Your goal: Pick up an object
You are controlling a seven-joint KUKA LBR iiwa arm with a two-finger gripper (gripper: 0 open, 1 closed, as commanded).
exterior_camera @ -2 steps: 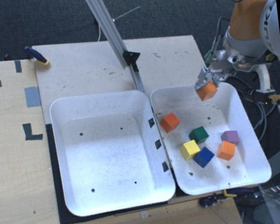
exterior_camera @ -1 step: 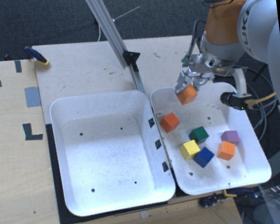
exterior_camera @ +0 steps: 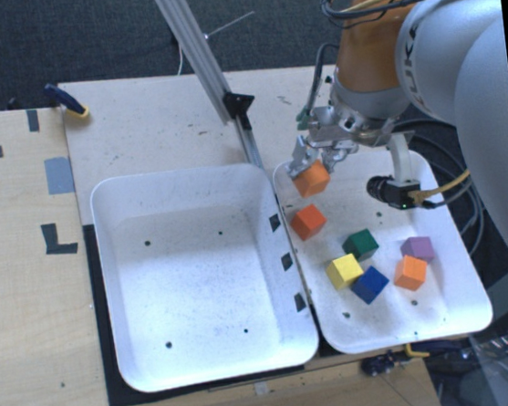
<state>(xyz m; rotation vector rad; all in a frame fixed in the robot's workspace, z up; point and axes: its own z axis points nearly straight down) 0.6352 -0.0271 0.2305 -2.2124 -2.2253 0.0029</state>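
My gripper [exterior_camera: 314, 164] hangs over the back left of the right bin [exterior_camera: 451, 311], shut on an orange block [exterior_camera: 312, 180] that sits between its fingers, lifted above the bin floor. Just below it a red-orange block [exterior_camera: 308, 221] lies on the bin floor. Further toward the front lie a green block [exterior_camera: 361, 244], a yellow block [exterior_camera: 343, 270], a blue block [exterior_camera: 370, 284], a second orange block [exterior_camera: 411, 273] and a purple block [exterior_camera: 417, 247].
The left bin [exterior_camera: 107, 206] stands beside the right one, sharing a raised rim. A slanted metal pole [exterior_camera: 204, 56] crosses the back of the bench. A black cable fitting [exterior_camera: 390, 192] hangs off the arm over the right bin.
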